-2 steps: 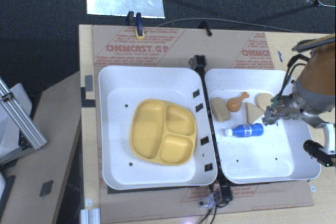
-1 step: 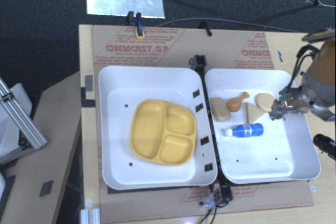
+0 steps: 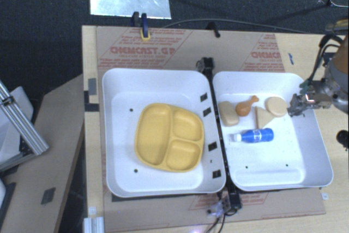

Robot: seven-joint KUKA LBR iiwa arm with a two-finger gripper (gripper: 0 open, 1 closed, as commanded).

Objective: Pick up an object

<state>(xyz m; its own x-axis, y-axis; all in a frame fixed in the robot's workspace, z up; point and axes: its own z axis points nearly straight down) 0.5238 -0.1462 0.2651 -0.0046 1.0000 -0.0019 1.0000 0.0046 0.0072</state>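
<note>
We see the tool (image 3: 299, 105) at the right bin's (image 3: 313, 163) 3 o'clock rim, and we cannot tell its state. In that bin lie a blue bottle (image 3: 255, 136) near the centre, with a drumstick (image 3: 246, 106), a tan block (image 3: 228, 114), a wedge (image 3: 263, 117) and a round bun (image 3: 276, 106) clustered at 12 o'clock. The left bin (image 3: 120, 95) holds a yellow divided plate (image 3: 169, 137). Both bins sit on the table (image 3: 65, 117).
</note>
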